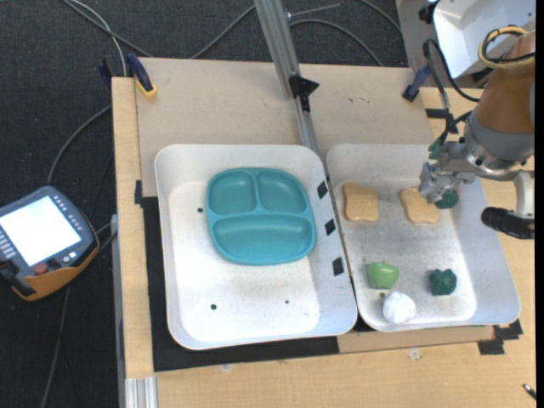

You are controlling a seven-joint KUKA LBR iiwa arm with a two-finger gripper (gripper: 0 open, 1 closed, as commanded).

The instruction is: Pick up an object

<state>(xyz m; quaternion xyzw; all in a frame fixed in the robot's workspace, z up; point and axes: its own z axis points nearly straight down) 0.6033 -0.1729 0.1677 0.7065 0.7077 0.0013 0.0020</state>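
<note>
Tan bread slice point(419, 207) at the frame's right lay under the gripper point(440, 195), seemingly poised to grab; its pincer state was unclear.

Right bin point(484, 253): you have open floor mid-bin | pincer point(438, 187) crowds tan piece point(419, 207) | front corner blocked by green toy point(382, 274), white object point(398, 308), dark-green piece point(441, 281) | left: blue plate point(259, 214).

Left bin point(183, 313): divided plate point(259, 213) at centre. Right bin point(484, 253): two bread pieces point(360, 202) at far edge, apple point(382, 274), garlic point(398, 308), pepper point(441, 281) at near edge.
</note>
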